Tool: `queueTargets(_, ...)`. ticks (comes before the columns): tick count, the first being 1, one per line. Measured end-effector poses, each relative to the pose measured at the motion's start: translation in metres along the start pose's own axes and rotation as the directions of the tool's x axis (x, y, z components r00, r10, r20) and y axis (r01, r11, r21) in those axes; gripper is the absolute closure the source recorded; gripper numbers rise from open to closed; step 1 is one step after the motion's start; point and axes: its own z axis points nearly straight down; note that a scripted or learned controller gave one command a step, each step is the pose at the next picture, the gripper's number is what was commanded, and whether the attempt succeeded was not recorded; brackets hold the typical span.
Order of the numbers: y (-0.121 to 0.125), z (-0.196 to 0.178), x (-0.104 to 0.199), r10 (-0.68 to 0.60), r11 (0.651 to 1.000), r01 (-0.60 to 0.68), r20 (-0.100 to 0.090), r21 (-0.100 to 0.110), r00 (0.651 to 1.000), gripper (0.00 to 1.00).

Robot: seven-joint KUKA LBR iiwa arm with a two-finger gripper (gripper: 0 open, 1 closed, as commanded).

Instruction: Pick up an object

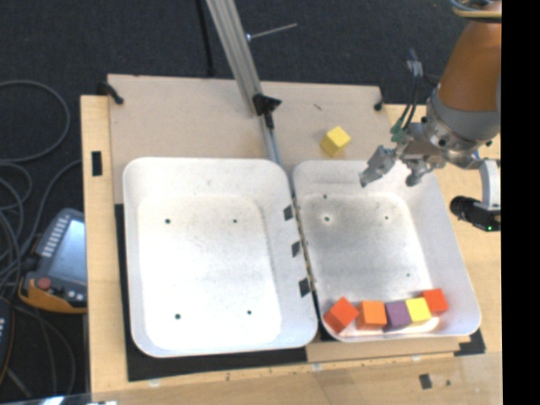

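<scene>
My gripper [395, 173] hangs over the far edge of the right bin [371, 234], its two fingers spread apart with nothing between them. Along the bin's near wall lies a row of small blocks: an orange-red block [342, 313], an orange block [373, 312], a purple block [396, 313], a yellow block [418, 310] and a red block [435, 300]. A yellow cube [335, 140] rests on the bench behind the bins, left of the gripper.
The left bin [211, 251] sits beside the right one. A slanted metal rail [240, 53] rises from the bench behind the bins. Cables and a handheld pendant [57, 260] lie on the floor at left.
</scene>
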Motion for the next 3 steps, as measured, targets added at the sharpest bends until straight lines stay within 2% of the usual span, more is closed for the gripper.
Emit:
queueTargets(1, -0.089, 0.048, 0.017, 0.005, 1.0, -0.005, -0.001, 0.009, 1.0, 0.0)
queueTargets(2, -0.125, 0.078, 0.05, 0.007, 1.0, -0.007, -0.002, 0.006, 1.0, 0.0)
queueTargets(3, -0.127, 0.076, 0.119, -0.007, 1.0, 0.007, -0.004, 0.002, 1.0, 0.0)
